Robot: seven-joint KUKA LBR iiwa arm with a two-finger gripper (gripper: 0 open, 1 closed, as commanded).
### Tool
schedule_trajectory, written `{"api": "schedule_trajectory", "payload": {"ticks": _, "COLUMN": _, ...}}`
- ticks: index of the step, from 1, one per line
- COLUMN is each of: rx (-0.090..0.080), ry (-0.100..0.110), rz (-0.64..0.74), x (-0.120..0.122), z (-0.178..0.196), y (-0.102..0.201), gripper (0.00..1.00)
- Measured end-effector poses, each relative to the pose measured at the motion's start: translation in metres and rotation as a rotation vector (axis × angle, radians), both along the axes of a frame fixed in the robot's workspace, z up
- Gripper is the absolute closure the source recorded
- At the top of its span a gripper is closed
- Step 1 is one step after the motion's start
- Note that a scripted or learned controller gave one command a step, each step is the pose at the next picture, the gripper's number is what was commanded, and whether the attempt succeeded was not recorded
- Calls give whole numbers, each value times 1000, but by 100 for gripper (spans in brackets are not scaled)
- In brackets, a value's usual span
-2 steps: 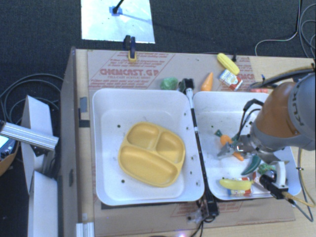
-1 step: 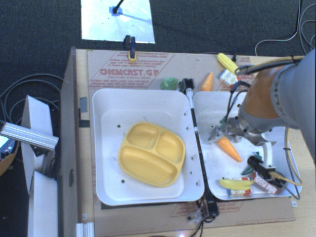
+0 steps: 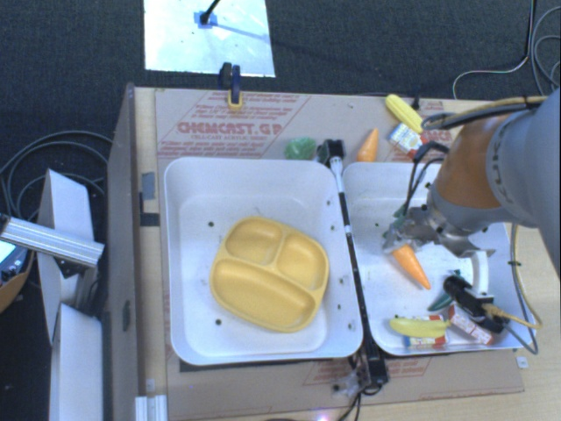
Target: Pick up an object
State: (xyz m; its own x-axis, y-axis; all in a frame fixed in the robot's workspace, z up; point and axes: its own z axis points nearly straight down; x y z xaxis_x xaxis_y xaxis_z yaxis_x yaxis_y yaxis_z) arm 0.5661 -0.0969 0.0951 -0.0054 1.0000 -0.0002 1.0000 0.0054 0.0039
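I have clear floor in the right bin (image 3: 375,298) at its near left, between the wall and the carrot (image 3: 414,267). The arm (image 3: 491,174) overhangs its far right; a banana (image 3: 419,326) and small box (image 3: 474,330) crowd the near edge. The yellow plate (image 3: 267,273) takes the middle of the left bin (image 3: 188,235).

Grey arm (image 3: 526,160), orange band (image 3: 466,160), silvery hand (image 3: 405,235)
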Motion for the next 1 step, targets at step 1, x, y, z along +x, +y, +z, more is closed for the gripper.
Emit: {"api": "schedule_trajectory", "payload": {"ticks": 1, "rx": 4, "ry": -5, "rz": 8, "x": -10, "z": 95, "y": 90, "gripper": 100}}
